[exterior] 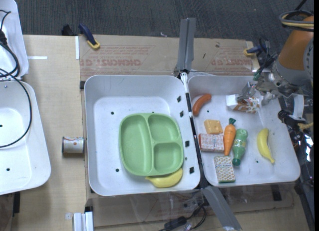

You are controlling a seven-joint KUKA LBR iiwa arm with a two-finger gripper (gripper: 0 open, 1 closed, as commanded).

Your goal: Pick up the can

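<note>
A small can lies on its side on the bench at left-centre, just outside the left bin, which holds a green divided plate. In the right bin, toy foods include a carrot and banana. At upper right, the gripper hangs over that bin; whether it is parted or closed cannot be made out.

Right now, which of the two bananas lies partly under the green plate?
The banana in the left bin: the green plate covers its upper part. The other banana lies uncovered in the right bin, near its right wall.
</note>
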